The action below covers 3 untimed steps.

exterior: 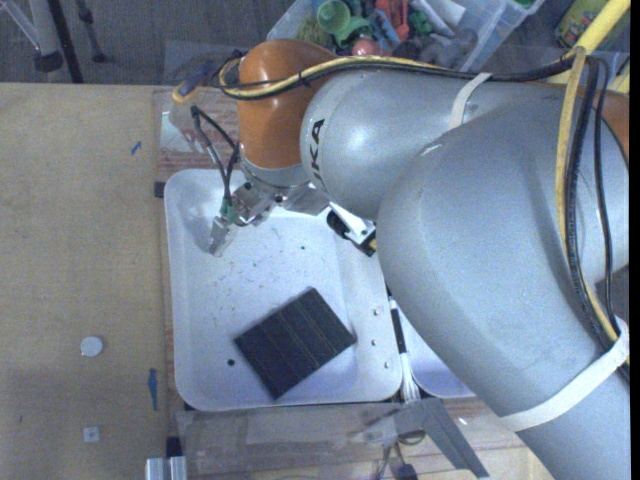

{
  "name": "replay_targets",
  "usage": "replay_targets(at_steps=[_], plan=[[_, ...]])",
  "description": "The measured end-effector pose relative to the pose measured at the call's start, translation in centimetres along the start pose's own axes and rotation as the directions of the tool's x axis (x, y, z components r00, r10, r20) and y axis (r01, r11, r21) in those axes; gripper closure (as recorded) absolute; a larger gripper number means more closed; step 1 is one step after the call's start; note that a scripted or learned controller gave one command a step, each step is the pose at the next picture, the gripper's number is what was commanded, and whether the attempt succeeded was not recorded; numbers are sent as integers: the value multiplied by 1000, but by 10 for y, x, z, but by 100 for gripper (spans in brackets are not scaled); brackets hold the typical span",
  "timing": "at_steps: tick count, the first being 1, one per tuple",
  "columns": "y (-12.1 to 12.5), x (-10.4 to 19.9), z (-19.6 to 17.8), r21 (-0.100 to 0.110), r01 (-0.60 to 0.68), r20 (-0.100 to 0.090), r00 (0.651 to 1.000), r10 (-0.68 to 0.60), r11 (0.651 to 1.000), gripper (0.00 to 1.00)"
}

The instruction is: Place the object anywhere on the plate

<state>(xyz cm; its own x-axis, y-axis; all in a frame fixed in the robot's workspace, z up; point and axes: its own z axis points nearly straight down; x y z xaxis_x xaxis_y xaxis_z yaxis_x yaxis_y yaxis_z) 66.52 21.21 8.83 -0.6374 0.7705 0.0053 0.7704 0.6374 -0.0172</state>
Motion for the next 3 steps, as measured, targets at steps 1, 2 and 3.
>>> replay_targets(at_steps=[1,2,3], plan=[[0,0,0,0,0,0,1000,0,1000,0],[0,0,0,0,0,0,1000,0,1000,0],[0,0,0,0,0,0,1000,0,1000,0]])
